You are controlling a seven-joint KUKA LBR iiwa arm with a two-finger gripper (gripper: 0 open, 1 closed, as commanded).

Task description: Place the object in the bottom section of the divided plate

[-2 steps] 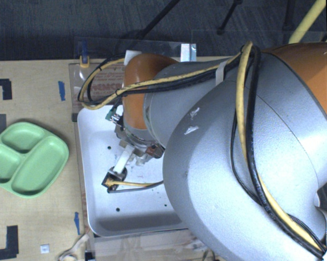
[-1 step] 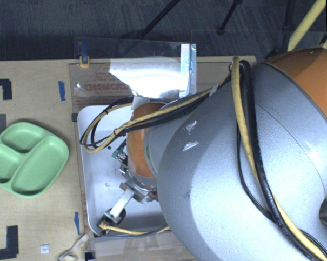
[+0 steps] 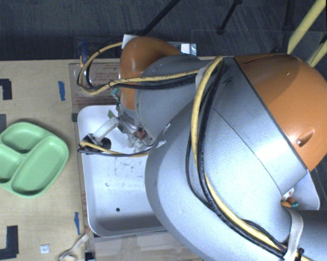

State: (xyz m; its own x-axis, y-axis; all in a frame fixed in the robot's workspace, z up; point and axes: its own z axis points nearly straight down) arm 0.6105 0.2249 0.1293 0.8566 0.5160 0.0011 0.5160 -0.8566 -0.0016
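1. Judging the task as barely begun: finding nothing in any of the three sections of the green divided plate [image 3: 29, 158], which is lying on the wooden bench [image 3: 37, 95] at the left, well apart from the gripper [image 3: 132, 135].
2. Taking the large section on the plate's near right side for the "bottom" one, as a judgement only; seeing it as bare as the two smaller sections on the far and left sides.
3. Reaching in from the right with the grey arm [image 3: 219, 168], covering the right part of the white bin [image 3: 120, 183], which is sitting just right of the plate; hanging the gripper low over the bin's far end, toward its left wall.
4. Failing to make out the gripper's state: wide, narrow or holding something, cannot tell, the wrist body blocking it from above.
5. Failing likewise to say where the task's object is; guessing at a spot in the bin under the wrist or the arm.
6. Scanning the bin's open floor: noting faint scuffs and one small dark speck [image 3: 117, 209] toward the near side, too small to name.
7. Counting as left to do, on this reading: securing the object, lifting it clear of the bin's left wall, carrying it left to the plate, and releasing it into the near section.
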